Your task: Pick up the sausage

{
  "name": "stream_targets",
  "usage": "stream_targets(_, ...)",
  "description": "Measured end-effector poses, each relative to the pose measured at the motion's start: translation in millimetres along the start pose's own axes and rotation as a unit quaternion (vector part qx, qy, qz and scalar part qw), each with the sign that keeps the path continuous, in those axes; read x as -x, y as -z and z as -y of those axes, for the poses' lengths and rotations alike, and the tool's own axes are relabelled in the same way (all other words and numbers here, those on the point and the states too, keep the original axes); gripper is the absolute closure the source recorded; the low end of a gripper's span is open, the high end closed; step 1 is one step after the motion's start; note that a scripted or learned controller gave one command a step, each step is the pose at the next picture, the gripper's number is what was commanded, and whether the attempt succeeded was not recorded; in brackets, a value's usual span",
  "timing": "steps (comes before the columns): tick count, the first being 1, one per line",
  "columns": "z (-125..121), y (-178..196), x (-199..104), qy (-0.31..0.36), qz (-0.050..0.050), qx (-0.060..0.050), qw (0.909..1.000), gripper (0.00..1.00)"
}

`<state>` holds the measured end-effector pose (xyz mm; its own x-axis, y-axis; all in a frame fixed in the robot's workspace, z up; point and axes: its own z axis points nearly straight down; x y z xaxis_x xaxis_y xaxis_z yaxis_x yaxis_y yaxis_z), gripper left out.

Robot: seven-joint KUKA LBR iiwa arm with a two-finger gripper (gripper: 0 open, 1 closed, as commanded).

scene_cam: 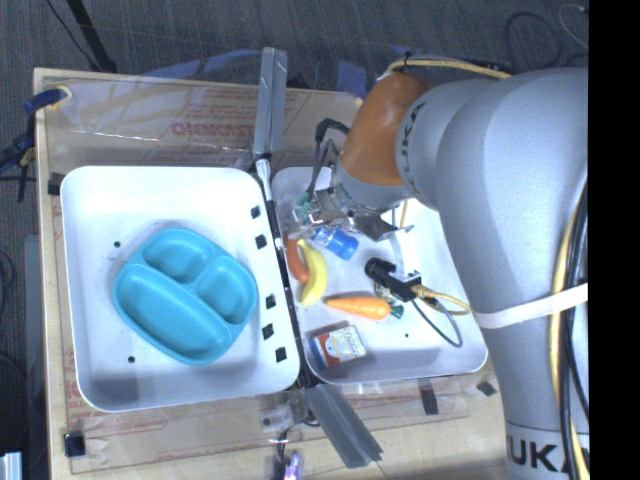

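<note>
end effector [318,211]: at upper left of right bin [425,353], grip state cannot tell | sausage [296,260]: right bin, by left wall, beside banana [315,274] | carrot [358,307]: lower right of banana

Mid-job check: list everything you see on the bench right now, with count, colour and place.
left-hand bin: one, white, on the camera's left
right-hand bin: one, white, beside the first
plate: one, blue, three compartments, in the left-hand bin
sausage: one, reddish-orange, right-hand bin, along the wall next to the other bin
banana: one, yellow, right up against the sausage
blue object: one, small, too unclear to name, just below the hand
carrot: one, orange, middle of the right-hand bin
box: one, small, red and white, near edge of the right-hand bin
arm: one, grey with an orange band, reaching in from the right
hand: one, over the far end of the right-hand bin, above the sausage
</note>
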<state>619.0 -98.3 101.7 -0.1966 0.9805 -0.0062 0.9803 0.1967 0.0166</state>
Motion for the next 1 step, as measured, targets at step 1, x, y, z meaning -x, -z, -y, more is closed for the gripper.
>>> stream_targets(1, -3.8, -0.1, 1.4, 0.049, 0.0, 0.0, 0.9988, 1.0)
